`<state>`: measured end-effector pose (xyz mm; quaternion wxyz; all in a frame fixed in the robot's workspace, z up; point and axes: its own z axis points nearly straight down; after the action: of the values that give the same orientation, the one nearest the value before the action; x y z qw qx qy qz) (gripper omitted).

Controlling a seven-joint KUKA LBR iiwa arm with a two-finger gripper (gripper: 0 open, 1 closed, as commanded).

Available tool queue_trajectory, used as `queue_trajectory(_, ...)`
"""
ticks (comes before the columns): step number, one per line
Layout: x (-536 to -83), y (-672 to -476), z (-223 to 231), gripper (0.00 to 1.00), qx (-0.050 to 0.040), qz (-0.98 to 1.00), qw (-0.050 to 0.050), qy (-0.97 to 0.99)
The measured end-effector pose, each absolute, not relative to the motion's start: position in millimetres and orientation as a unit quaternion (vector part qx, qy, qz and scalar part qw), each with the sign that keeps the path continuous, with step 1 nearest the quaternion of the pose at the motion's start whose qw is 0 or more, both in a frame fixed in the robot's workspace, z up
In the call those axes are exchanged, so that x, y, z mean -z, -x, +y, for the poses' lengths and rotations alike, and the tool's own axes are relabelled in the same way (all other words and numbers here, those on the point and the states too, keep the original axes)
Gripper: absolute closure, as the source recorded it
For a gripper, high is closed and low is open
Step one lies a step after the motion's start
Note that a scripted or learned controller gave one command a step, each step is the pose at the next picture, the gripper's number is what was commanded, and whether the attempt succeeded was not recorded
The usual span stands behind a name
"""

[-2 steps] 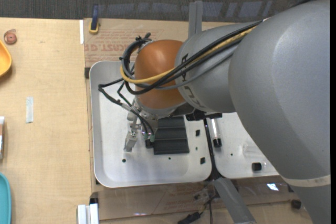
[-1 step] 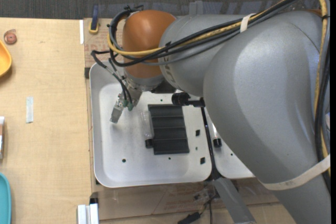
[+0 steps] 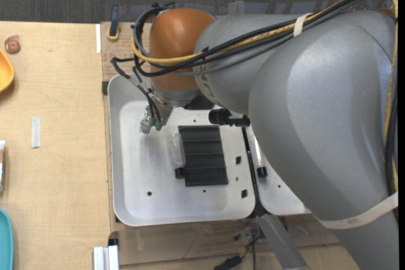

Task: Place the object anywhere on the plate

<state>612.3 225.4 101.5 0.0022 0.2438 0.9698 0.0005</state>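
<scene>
My arm (image 3: pixel 304 92) reaches in from the right and covers most of the scene. Its orange band (image 3: pixel 180 41) hangs over the back of the left white bin (image 3: pixel 126 199). The gripper (image 3: pixel 190 158) shows as a black ridged block low over the middle of that bin's floor, with a clear plastic piece on its left side. A small green-grey cable plug (image 3: pixel 150 120) dangles beside the wrist. No loose object can be made out between the gripper and the bin floor. An orange curved rim (image 3: pixel 4 76) pokes in at the far left edge; I cannot tell whether it is the plate.
The right bin (image 3: pixel 278 196) is mostly hidden under the arm. A wooden benchtop (image 3: pixel 57 167) lies to the left, with a small round reddish piece (image 3: pixel 11 44), a clear strip (image 3: pixel 35 133) and a teal edge (image 3: pixel 5 240). Yellow and black cables (image 3: pixel 142 54) loop around the wrist.
</scene>
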Motion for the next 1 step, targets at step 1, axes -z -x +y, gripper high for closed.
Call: queue_trajectory(1,-244.0,-620.1,227.9,1.00,0.0002,0.979,0.001,-0.204)
